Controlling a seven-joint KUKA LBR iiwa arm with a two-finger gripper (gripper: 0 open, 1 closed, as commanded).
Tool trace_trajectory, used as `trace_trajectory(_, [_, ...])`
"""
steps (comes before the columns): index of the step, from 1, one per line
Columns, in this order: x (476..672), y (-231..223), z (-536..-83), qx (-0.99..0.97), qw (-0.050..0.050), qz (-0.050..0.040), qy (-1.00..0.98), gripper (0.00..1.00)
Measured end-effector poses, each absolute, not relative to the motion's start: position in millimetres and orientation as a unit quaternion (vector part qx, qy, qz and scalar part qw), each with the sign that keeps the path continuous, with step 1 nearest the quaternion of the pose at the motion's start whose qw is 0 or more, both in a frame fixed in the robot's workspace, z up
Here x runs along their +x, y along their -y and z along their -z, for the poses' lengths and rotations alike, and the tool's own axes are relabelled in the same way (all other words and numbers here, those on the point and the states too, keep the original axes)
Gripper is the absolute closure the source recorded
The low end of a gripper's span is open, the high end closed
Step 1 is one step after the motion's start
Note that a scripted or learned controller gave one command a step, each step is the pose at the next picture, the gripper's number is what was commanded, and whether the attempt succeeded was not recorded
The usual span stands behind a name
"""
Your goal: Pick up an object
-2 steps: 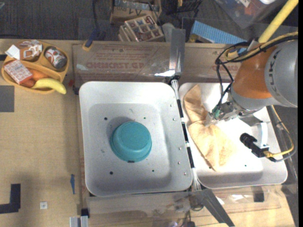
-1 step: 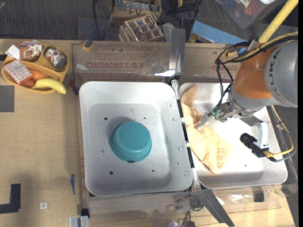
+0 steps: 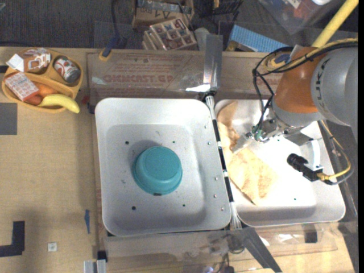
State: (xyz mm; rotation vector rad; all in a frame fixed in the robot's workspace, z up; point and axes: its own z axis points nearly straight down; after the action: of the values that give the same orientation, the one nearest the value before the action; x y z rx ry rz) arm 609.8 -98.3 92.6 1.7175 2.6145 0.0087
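Bins sit side by side on the bench (image 3: 51, 169) in the camera view: the left bin (image 3: 114, 124) holds a teal bowl (image 3: 158, 170), upside down near its middle, well apart from the walls. The right bin (image 3: 296, 206) holds a tan, crumpled cloth-like object (image 3: 251, 174) lying against its left wall and spreading toward the middle. The grey arm with its orange band (image 3: 298, 90) reaches in from the right over this bin. Its end effector (image 3: 259, 134) hangs just above the upper edge of the tan object, close to it; how far it is open cannot be told, and nothing is seen held in it. On the bench's far left stands a yellow tray (image 3: 11, 90) with a banana (image 3: 60, 102) and small packets.
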Motion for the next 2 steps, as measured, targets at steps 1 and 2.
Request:
trace_trajectory(1, [611.5, 97.9, -104.1, 0.550, 0.009, -0.0052, -0.835, 1.00])
trace_trajectory(2, [611.5, 97.9, -104.1, 0.550, 0.009, -0.0052, -0.835, 0.00])
